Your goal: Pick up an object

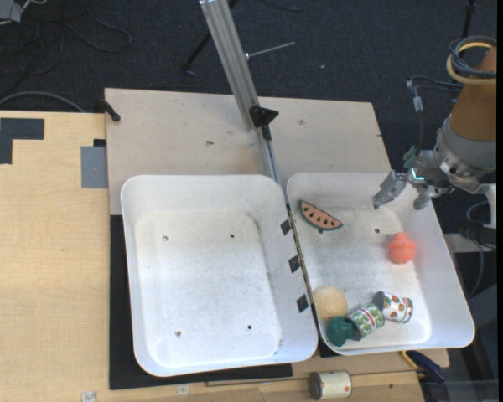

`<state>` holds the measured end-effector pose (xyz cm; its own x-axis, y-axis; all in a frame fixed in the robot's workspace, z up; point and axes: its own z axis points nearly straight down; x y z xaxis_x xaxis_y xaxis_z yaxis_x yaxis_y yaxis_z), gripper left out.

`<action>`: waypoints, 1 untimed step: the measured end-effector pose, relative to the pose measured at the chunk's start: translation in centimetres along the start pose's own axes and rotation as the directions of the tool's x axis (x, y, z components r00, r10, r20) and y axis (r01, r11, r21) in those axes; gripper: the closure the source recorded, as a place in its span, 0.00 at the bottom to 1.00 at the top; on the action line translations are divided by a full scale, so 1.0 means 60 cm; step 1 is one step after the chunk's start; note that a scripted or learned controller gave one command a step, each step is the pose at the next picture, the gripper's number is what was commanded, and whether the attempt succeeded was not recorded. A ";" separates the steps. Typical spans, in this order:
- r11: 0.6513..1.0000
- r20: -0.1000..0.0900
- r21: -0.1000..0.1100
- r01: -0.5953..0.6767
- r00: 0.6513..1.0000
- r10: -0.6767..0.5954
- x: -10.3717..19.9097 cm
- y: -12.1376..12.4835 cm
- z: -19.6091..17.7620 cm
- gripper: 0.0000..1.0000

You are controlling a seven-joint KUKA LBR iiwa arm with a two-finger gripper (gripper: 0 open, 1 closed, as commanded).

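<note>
My gripper (405,193) hangs over the far right corner of the right bin (453,308), its two fingers spread apart with nothing between them. In that bin lie a watermelon slice (320,216) near the far left, an orange-pink ball (401,249) just below the gripper, a tan ball (329,301), a dark green object (340,331) and a patterned can (380,312) on its side near the front. The gripper stands above and apart from all of them.
The left bin (151,224) sits beside the right one, with black clips along the shared wall. A slanted metal rail (235,65) rises behind the bins. A small cylinder (330,384) lies on the bench in front.
</note>
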<state>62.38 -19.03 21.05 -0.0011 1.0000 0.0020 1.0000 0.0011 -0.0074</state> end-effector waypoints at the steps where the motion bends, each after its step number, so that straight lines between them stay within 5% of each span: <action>1: 1.000 0.002 -0.004 0.003 1.000 -0.003 0.001 0.002 -0.005 0.00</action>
<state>62.48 -19.00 21.33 -0.0044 1.0000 0.0004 1.0000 0.0044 -0.0033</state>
